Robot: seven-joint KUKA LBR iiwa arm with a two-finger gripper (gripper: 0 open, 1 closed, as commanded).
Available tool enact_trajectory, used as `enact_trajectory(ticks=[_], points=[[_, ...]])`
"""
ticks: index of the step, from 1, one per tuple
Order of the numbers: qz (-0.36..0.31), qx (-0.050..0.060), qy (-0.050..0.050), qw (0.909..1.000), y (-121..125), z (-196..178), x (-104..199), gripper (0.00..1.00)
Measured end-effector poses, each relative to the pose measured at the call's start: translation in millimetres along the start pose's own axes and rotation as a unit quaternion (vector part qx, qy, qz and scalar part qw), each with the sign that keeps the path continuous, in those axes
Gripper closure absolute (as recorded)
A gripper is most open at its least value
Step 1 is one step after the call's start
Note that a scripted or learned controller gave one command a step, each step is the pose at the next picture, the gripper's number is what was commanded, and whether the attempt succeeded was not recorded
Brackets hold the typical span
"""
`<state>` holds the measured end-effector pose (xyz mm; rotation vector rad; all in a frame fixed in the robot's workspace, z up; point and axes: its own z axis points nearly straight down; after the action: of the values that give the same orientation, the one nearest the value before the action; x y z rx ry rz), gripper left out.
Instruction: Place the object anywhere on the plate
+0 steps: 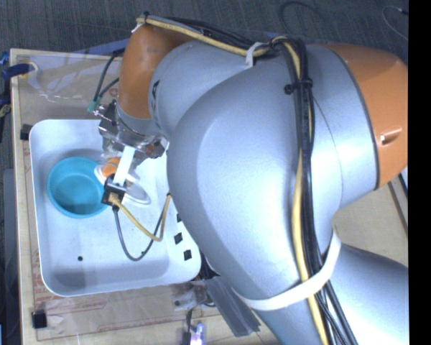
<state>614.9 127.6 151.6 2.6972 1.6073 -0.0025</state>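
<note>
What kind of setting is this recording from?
Most likely a robotics lab bench: a large grey arm with loose cabling reaches over a shallow white bin holding a blue plate, on a bench above dark carpet.

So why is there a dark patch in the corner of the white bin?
In the camera view, that patch is shadow on the white bin, cast by the big grey arm blocking the light; the blue plate stays bright and fairly sharp.

Lighting: even, moderately bright, overhead. Arm (273,171): broad soft sheen on its grey shell, close to the lens and slightly soft. White bin (93,257): bluish cast, faint shadows along its walls. Dark floor (57,6): dim, grainy. Overall sharpness: modest.
</note>
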Motion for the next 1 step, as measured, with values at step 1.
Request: enact_trajectory(ticks=[1], points=[[0.000,0.002,0.000,1.0000,-1.2,0.9,0.1,0.00]])
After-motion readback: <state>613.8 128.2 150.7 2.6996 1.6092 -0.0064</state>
